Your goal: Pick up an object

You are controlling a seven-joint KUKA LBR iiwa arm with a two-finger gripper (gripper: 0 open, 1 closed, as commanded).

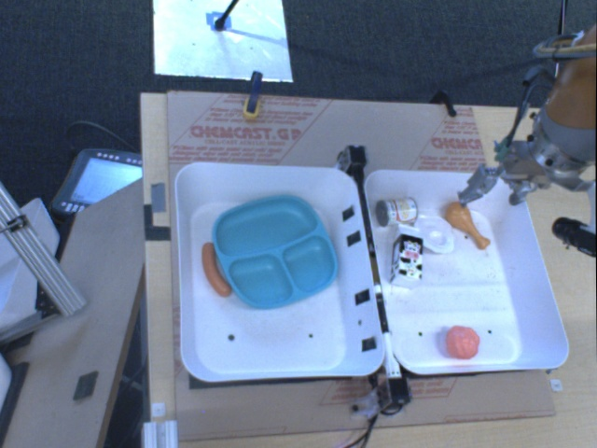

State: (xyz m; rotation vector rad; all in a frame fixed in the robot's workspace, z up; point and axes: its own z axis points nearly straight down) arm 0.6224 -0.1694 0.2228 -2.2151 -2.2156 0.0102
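The right bin (532, 278) holds several small objects. A tan toy drumstick (465, 223) lies near its back right, beside a white lid-like piece (437, 235). A small can (399, 211) lies on its side at the back left. A black-and-white carton (408, 257) sits toward the middle, and a pink ball (462, 342) rests near the front. My gripper (496, 189) hangs over the bin's back right corner, just above and right of the drumstick. Its fingers are open, with nothing between them.
The left bin (191, 325) holds a blue divided plate (275, 250) and an orange sausage (215, 269) at the plate's left. A black divider (366, 269) runs between the bins. A yellow clip (253, 105) sits on the cardboard behind them.
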